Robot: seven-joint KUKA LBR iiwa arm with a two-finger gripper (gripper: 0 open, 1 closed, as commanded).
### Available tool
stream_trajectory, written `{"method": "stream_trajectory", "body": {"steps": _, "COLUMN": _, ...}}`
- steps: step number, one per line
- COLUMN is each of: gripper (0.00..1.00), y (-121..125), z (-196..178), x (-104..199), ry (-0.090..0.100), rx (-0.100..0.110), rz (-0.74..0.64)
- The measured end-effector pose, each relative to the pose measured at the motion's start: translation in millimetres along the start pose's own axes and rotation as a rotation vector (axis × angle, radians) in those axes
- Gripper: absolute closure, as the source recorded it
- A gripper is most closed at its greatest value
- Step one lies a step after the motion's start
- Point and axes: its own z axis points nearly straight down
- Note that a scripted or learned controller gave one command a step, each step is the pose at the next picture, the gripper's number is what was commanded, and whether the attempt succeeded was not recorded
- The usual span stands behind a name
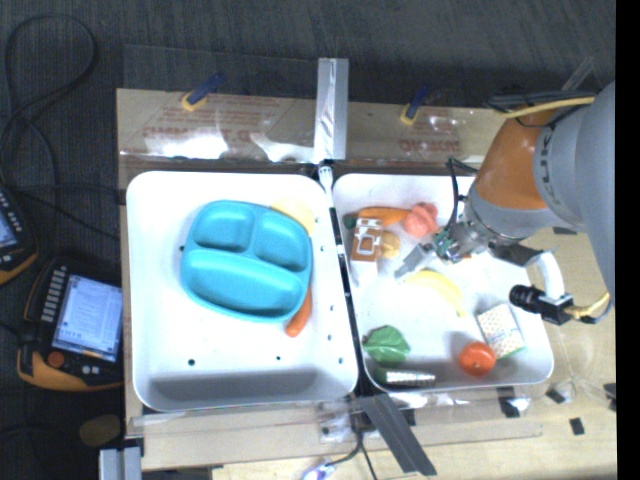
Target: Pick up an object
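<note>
Your gripper [415, 259] hovers in the right bin [535, 368], fingers open and holding nothing, above the banana [440, 286]. Expect a miss: the curved banana can roll from closing fingers.

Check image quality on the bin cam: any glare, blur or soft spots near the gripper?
Camera view: the gripper is soft and smeary, its outline hard to read. Glare washes out the left bin wall and the clear plastic sheet behind it. The blue tray is sharp, with mild sheen.
</note>
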Motion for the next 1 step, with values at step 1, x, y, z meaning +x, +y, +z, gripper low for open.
{"method": "stream_trajectory", "body": {"steps": 1, "gripper": 0.00, "y": -60.0, "z": 26.4, "x": -25.0, "ry": -0.004, "rx": -0.010, "rz": 0.215}}
